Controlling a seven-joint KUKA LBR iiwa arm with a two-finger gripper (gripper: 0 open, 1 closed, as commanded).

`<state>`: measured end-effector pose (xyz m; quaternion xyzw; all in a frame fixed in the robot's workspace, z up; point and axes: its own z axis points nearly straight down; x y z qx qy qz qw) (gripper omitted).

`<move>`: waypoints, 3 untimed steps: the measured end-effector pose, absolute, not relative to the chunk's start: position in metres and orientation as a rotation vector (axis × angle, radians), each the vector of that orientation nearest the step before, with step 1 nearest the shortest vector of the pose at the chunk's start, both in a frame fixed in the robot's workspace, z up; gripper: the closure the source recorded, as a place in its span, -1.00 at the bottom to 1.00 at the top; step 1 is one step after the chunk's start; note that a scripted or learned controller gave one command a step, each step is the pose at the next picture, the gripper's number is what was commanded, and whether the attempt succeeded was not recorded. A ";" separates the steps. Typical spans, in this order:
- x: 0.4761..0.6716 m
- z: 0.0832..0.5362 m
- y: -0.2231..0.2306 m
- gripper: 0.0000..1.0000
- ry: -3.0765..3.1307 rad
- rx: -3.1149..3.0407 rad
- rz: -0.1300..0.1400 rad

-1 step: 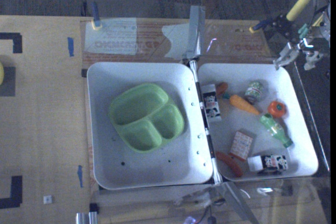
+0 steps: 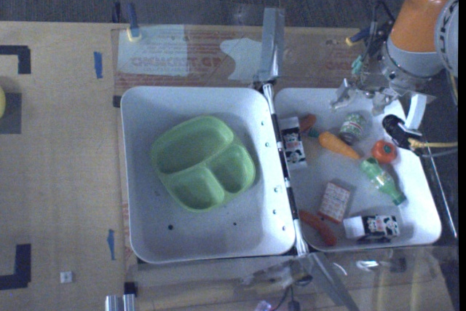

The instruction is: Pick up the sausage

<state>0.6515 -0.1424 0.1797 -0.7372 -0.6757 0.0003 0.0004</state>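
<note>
The sausage [image 2: 318, 227] is a long red-brown piece lying at a slant near the front edge of the right bin [image 2: 429, 218], just left of a small milk carton [image 2: 373, 226]. My gripper [image 2: 361, 101] hangs over the back of the right bin, above a small can [image 2: 353, 127] and far from the sausage. Its two fingers stand apart, open, with nothing held between them.
The right bin also holds a carrot [image 2: 339, 146], a tomato [image 2: 384, 151], a green bottle [image 2: 383, 181], a cracker box [image 2: 336, 200], a second milk carton [image 2: 293, 143] and a small red-brown piece [image 2: 309, 121]. A green divided plate [image 2: 204, 162] lies in the left bin [image 2: 138, 229].
</note>
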 end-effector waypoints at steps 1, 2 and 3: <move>0.636 0.104 -0.101 -1.00 -2.091 -2.350 -0.005; 0.637 0.115 -0.101 1.00 -2.093 -2.352 -0.008; 0.638 0.125 -0.101 1.00 -2.094 -2.353 -0.010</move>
